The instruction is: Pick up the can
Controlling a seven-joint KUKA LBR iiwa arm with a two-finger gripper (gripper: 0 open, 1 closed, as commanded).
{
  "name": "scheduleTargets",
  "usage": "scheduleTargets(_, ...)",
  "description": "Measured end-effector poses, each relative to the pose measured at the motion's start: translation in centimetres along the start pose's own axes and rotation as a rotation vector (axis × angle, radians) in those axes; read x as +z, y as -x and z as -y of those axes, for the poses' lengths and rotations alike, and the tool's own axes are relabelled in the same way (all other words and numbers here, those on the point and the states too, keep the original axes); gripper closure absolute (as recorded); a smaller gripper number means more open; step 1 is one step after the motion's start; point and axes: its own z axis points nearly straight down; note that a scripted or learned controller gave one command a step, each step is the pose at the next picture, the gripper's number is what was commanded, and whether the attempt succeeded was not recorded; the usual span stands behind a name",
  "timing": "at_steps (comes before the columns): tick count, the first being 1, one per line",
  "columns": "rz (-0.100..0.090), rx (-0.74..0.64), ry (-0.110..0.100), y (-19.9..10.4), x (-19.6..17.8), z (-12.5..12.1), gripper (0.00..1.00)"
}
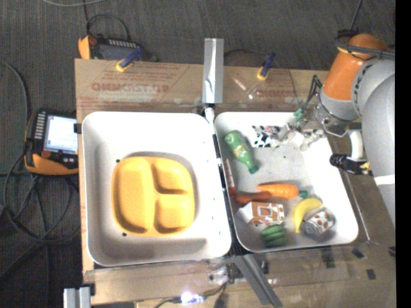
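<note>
- Lying at the near right corner of the right bin (pixel 352 205), the can (pixel 319 223) rests tipped on its side, its red and white label too blurred to read.
- Just left of it a yellow banana (pixel 304 212) curves upward, touching or nearly touching the can (the seam between them is hard to make out).
- A small carton (pixel 266 213) with an orange and white print sits left of the banana, and a dark green vegetable (pixel 274 236) lies just below it by the bin's near wall.
- Further back, a carrot (pixel 277 190) lies crosswise, its green end pointing right.
- A green bottle (pixel 241 151) lies slanted near the bin's left wall.
- A black and white patterned item (pixel 264 136) sits near the far wall; its shape is unclear.
- The jaws (pixel 299 132) hover over the far right part of this bin, well apart from the can; whether they are released or clenched, I cannot tell.
- The left bin (pixel 96 191) holds a yellow divided tray (pixel 154 194).
- Behind both bins, brown cardboard (pixel 148 85) covers the surface.
</note>
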Motion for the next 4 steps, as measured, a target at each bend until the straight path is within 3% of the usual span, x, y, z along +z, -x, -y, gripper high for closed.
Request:
scheduleTargets(1,0.012,-0.037,0.049,-0.5,0.2,5.8,0.00)
scheduleTargets(2,0.005,0.006,0.016,0.1,-0.1,0.4,0.00)
scheduleTargets(3,0.019,0.462,0.025,-2.5,0.5,3.2,0.00)
scheduleTargets(4,0.005,0.731,0.043,-4.1,0.6,5.6,0.00)
